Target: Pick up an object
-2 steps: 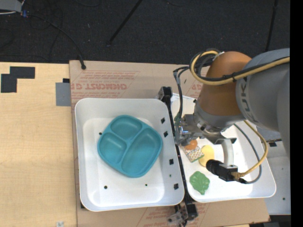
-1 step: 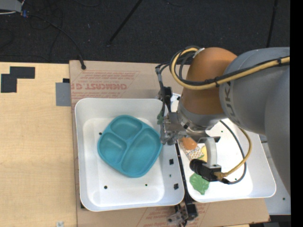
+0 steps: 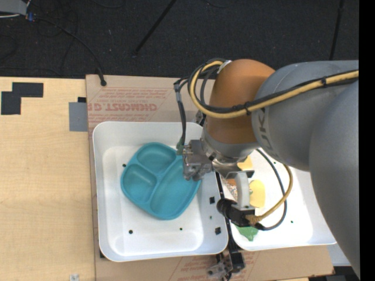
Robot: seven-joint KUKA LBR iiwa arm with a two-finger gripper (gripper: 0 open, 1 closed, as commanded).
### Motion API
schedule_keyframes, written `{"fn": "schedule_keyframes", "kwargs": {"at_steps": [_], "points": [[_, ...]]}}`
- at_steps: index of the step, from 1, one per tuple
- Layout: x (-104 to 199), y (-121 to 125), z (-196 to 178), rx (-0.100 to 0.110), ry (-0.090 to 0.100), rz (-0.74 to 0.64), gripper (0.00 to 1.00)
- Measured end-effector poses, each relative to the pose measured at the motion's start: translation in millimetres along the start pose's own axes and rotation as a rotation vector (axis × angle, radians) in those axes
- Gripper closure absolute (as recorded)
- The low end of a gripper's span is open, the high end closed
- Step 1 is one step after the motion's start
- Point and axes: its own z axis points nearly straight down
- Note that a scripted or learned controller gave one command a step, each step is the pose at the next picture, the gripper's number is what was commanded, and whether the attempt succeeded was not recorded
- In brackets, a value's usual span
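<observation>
Hand (image 3: 192,167), grip unclear, sits over teal tray's (image 3: 153,181) right edge; tray lies diagonally.

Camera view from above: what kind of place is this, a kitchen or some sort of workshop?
Most likely a robotics lab. A big grey arm reaches over two white bins, one holding a teal divided plate, on a plywood bench beside dark carpet.
</observation>
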Motion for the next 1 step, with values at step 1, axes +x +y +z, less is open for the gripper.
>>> {"fn": "schedule_keyframes", "kwargs": {"at_steps": [1], "points": [[0.7,1.1,8.4,0.002,-0.002,0.002,1.00]]}}
